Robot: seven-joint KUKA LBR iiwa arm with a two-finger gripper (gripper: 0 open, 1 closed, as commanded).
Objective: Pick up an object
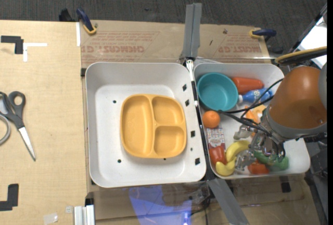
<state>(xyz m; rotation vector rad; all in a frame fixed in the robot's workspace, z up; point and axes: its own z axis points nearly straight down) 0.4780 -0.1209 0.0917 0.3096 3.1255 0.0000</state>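
Since the toys are heaped in the right bin (299,164), the gripper (248,155) is low over its front corner, just beside the banana (234,150); finger state: cannot tell. Yellow divided plate (153,126) sits alone in left bin (99,130), likely a drop spot.

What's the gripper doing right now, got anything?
Gripper: down in the right bin among the toys beside the banana; open, closed or holding anything cannot be told.
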